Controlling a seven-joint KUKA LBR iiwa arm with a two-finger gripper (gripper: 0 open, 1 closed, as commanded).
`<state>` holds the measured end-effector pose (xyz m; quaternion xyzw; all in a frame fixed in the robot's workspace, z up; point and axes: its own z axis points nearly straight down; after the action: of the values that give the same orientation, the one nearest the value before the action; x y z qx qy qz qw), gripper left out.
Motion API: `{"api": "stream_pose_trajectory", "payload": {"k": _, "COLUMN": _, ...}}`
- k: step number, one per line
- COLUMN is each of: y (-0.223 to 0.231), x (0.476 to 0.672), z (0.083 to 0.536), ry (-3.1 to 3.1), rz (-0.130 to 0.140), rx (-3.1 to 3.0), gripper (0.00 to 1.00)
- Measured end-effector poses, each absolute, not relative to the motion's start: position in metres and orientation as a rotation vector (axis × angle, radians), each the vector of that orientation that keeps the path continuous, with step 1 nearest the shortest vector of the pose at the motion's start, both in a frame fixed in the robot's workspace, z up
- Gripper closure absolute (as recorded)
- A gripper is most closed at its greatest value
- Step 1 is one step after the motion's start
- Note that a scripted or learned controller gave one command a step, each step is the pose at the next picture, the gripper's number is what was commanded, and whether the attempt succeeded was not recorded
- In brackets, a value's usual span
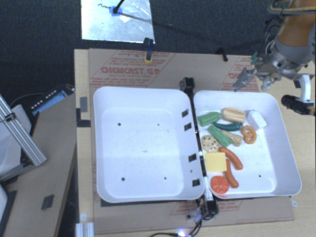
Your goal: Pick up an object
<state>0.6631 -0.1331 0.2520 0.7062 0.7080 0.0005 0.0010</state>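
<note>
The right bin [284,147] holds several toy foods: a green pea pod [209,118], a bread roll [234,115], a white block [256,119], a pretzel [249,134], a cookie [210,143], a yellow cheese slice [216,162], a long sausage [232,158] and a red tomato slice [219,184]. My gripper [254,80] hangs above the far edge of this bin, over the cardboard, with its two fingers spread apart and nothing between them. It is well clear of the food.
The left bin [143,142] lies beside the right one, joined by black clips [190,127] along the middle. A shiny metal sheet [117,14] lies at the back. A yellow and blue clamp [148,51] holds the cardboard's far edge.
</note>
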Motion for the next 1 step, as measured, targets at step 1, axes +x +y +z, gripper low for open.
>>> {"api": "stream_pose_trajectory", "payload": {"k": 1, "y": -0.1100, "x": 0.6663, "z": 0.0882, "ry": 2.232, "rz": -0.005, "rx": 2.221, "gripper": 0.00}}
